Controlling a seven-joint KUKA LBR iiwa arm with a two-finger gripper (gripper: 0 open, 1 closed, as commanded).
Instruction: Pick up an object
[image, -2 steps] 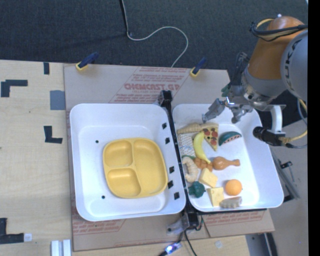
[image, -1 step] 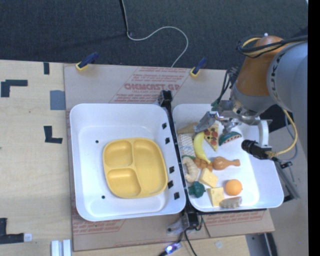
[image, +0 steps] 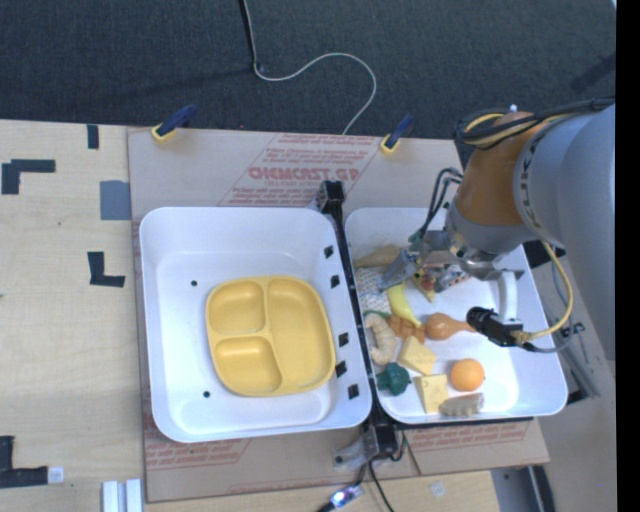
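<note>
The claw (image: 432, 268) hangs low in the right white bin (image: 540, 395), poised to grab; its state I cannot tell. Just below it lies the small yellow plastic banana (image: 399, 301), likely target.

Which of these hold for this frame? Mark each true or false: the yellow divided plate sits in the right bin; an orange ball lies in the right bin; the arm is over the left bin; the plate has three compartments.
1. The yellow divided plate sits in the right bin. False: it lies in the left bin.
2. An orange ball lies in the right bin. True.
3. The arm is over the left bin. False: it is over the right bin.
4. The plate has three compartments. True.
</note>
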